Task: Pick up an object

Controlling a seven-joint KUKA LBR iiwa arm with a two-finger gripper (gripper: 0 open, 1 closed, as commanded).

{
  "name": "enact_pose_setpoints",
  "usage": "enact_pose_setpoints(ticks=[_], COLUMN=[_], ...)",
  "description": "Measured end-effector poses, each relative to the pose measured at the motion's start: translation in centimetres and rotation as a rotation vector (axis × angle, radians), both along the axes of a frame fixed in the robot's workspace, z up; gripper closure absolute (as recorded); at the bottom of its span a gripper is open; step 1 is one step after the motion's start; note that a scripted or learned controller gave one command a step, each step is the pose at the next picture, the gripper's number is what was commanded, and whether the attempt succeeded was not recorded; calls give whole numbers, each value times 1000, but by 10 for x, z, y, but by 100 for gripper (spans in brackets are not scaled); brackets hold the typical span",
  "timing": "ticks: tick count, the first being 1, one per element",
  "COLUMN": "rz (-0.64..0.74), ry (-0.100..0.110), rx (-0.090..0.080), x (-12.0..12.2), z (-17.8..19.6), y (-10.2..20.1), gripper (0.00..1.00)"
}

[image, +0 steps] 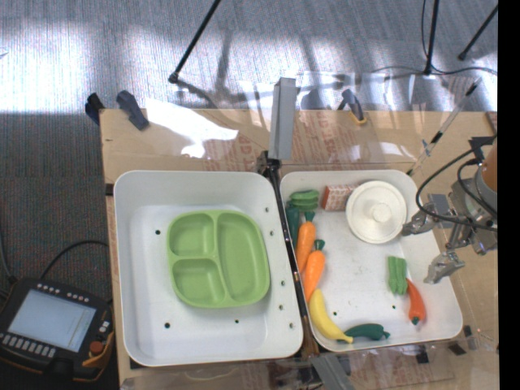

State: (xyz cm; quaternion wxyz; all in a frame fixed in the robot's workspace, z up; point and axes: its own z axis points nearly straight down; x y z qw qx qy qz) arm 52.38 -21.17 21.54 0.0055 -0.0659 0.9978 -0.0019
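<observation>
We look down at a slant on a wooden counter [203,140] carrying two shallow white bins side by side. The left bin [142,193] holds a green divided plate [218,258] near its middle. The right bin [370,279] holds the things to choose from: a white round lid [376,211] toward the counter's far edge with a small brown block [337,197] just beside it, two orange carrots [309,257] along the bin's left wall with green toy pieces [302,201] above them, a yellow banana [326,318] and a dark green vegetable [367,331] near the counter's front edge, and a small carrot with a green top [409,289] near the bin's right wall.

The pincer [447,246] hangs at the right bin's right side, above and just beside the small carrot — we see nothing between its fingers, and we cannot tell whether they are spread or closed.

We judge the step in hand to be the approach. To do it well, we would pick the small carrot, since it lies nearest and apart from its neighbours. We would centre over its orange body, turn the fingers across its narrow width, keep clear of the bin wall, and descend fully before closing — a glancing grip on a rounded toy may well slip.
</observation>
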Motion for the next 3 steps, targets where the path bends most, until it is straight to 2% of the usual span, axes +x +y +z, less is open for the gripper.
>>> enact_pose_setpoints(ticks=[1,2,3], rz=[132,70,416], ry=[19,14,4], rx=[8,6,-1], x=[-14,-32,25], z=[-104,-129,7], y=[5,5,3], gripper=[0,0,0])
